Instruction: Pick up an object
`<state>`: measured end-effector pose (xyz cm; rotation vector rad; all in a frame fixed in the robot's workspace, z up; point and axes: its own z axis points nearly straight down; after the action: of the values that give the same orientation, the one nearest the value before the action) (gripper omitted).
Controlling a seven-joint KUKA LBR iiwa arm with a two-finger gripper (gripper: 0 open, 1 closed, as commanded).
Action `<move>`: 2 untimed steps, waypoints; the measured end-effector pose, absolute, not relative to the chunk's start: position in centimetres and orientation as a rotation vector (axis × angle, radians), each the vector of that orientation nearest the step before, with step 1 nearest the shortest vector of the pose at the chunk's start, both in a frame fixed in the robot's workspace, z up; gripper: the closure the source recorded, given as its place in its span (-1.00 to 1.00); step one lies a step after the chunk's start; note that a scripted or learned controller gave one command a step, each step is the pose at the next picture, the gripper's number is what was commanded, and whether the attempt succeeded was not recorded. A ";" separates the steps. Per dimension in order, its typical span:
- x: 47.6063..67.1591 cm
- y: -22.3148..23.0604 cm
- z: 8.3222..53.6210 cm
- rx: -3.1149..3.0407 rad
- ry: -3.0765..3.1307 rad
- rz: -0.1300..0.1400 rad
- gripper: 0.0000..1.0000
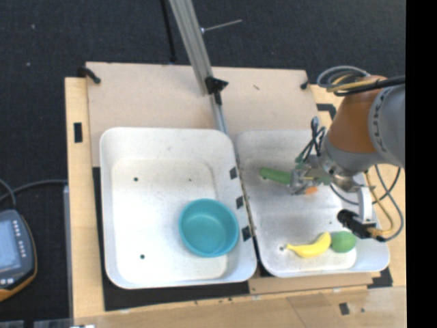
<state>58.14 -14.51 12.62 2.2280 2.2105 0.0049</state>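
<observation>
Nearest the camera, a yellow banana (pixel 309 247) and a green fruit (pixel 343 242) lie touching along the right bin's (pixel 273 149) front wall. Farther back, the claw (pixel 300 182) sits low over one end of a green stick-like object (pixel 275 176); whether it is apart or together I cannot tell. A good pick likely needs a centred, square descent before closing

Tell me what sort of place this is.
Most likely a robotics lab grasping bench: a grey arm with an orange band reaches over two white bins holding toy items, such as a banana and a teal bowl.
</observation>
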 end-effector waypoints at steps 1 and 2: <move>58.2 -14.3 17.0 2.219 2.217 0.006 1.00; 58.8 -15.1 23.2 2.213 2.219 0.008 1.00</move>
<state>58.77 -15.09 23.22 2.2132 2.2185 0.0078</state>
